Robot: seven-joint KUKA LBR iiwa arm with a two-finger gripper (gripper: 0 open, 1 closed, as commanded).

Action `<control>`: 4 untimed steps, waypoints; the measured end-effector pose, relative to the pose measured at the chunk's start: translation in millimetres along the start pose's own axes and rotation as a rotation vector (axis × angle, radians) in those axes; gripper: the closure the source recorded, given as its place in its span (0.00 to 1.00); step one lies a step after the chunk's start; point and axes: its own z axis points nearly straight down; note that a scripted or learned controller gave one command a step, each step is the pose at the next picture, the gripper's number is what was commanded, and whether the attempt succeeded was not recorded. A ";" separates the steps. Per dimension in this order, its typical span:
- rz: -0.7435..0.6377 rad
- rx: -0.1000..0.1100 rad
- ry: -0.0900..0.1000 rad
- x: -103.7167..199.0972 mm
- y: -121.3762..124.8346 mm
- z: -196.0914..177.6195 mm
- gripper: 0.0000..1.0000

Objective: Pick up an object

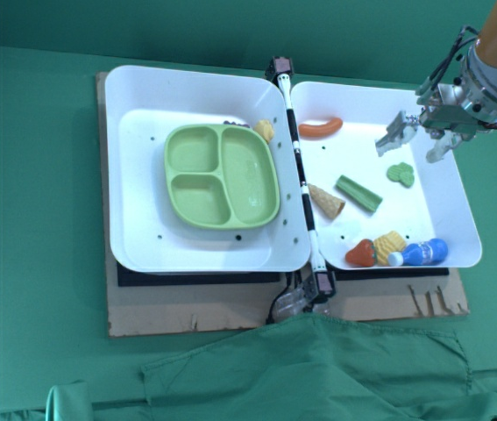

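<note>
Gripper (417, 139) hangs above the right bin (458, 209), jaws spread and holding nothing, just beside the small green toy (401, 174) there.

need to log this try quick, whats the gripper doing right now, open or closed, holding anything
gripper: open, nothing between its fingers, up over the right bin near the small green piece.

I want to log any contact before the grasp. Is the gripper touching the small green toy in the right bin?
Apart. The camera view shows the gripper with white bin floor between its fingers and the small green toy.
</note>
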 end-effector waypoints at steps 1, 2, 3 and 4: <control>0.003 0.007 0.000 -28.4 -8.4 99.5 0.00; 0.002 -0.007 -0.003 -27.9 -6.4 82.5 1.00; 0.003 -0.008 -0.007 -92.6 25.8 41.9 1.00; -0.005 -0.014 -0.006 -87.7 107.4 -27.8 1.00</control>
